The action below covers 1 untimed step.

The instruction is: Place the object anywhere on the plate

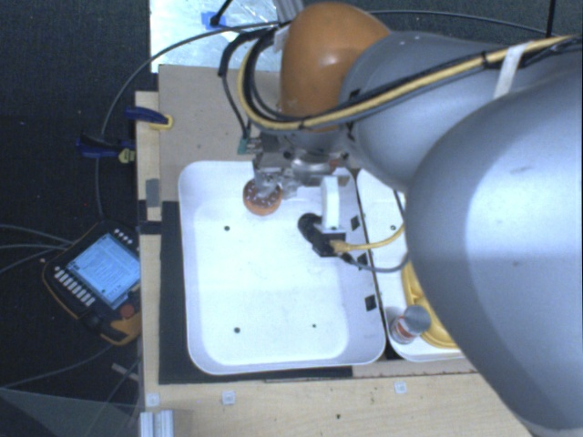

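A small brown round object (pixel 261 200) lies in the far part of the left white bin (pixel 264 317). My gripper (pixel 267 186) is right over it, touching or overlapping its top edge. The wrist and the orange band (pixel 323 48) hang above and hide how the gripper meets the object. The yellow plate (pixel 421 303) sits in the right bin (pixel 401 349), mostly hidden under the arm.
A small item with a grey cap (pixel 412 320) stands beside the plate's near edge in the right bin. Black and yellow cables (pixel 337 244) hang from the wrist over the left bin's right side. A teach pendant (pixel 96 276) lies off the bench at left.
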### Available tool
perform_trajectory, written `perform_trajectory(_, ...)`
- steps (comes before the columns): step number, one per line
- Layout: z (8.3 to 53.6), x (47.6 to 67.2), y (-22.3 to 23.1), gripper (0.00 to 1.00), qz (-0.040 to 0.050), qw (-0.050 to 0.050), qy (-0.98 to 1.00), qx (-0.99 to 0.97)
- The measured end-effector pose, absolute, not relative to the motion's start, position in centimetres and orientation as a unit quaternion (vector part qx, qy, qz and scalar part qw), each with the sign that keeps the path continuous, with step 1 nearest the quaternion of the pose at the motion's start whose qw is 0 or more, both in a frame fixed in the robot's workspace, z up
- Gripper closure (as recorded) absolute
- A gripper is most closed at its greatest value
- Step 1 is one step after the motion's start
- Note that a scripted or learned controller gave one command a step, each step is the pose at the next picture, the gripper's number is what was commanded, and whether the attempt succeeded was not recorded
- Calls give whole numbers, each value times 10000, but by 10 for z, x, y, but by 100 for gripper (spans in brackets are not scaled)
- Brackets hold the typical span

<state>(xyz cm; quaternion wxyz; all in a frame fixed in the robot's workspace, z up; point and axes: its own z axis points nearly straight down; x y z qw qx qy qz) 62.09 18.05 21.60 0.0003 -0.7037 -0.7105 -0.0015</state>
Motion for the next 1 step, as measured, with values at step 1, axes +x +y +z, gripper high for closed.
perform_trajectory(1,216,621,177,0,-7,-2,-7091,-7051)
